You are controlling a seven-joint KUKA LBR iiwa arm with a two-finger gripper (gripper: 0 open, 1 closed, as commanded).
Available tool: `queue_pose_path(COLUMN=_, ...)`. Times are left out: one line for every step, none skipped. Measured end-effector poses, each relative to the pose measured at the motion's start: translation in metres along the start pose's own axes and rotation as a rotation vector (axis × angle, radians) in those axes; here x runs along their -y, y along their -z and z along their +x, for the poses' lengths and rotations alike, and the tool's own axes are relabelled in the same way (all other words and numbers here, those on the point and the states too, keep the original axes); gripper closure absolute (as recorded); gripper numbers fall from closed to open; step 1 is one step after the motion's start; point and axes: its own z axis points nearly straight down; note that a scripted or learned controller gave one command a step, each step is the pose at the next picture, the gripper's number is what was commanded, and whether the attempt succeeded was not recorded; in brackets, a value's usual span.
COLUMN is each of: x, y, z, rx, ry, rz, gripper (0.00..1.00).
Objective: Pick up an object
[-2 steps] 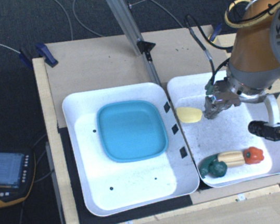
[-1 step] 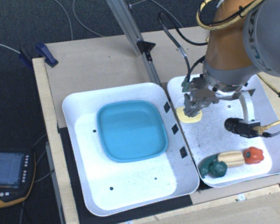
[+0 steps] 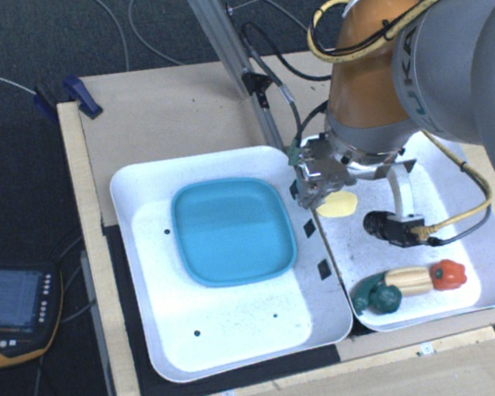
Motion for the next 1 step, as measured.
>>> queue_pose_path(x=-0.0031, y=-0.0024, z=0.0572, rx=0.000, ry=0.001, rz=0.000, gripper=1.00)
